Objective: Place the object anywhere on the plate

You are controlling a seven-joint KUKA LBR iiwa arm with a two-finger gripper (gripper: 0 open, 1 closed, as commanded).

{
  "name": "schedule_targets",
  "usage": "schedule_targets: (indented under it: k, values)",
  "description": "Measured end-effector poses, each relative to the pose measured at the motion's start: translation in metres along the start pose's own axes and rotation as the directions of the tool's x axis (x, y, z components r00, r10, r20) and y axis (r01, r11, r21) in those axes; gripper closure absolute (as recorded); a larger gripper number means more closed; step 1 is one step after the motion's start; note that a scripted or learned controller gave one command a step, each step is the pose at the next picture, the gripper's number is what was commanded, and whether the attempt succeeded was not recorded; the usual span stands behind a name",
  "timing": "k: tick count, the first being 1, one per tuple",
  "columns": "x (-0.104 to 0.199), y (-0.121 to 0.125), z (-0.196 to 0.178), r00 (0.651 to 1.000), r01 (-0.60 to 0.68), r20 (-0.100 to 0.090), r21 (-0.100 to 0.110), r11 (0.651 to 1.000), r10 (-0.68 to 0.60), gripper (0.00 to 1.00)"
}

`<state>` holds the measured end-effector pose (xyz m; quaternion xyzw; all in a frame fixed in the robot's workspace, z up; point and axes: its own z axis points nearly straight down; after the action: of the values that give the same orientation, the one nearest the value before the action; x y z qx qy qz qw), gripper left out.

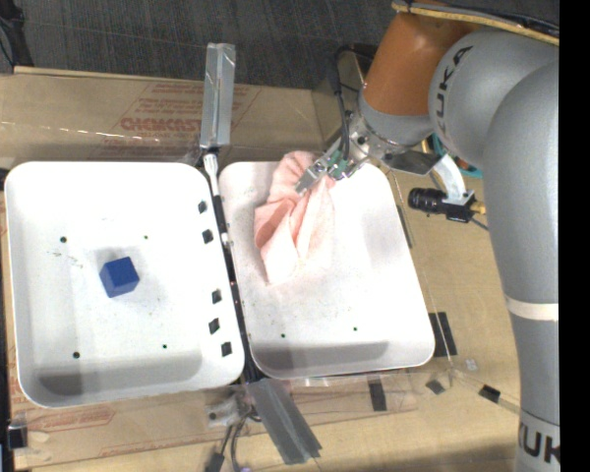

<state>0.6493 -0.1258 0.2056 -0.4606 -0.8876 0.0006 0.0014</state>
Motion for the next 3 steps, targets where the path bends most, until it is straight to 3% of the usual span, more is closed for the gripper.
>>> schedule_targets:
  k: [1,2,3]
  values:
    - [0.001,0.001,-0.024,1.000,0.005,0.000,0.001,1.000,-0.005,1.00]
    - [0.041,0.009,-0.022,0.916,0.401,-0.003,0.002,0.916,-0.401,1.00]
    - [0.089,0.013,-0.029,0.685,0.728,-0.003,0.001,0.685,-0.728,1.00]
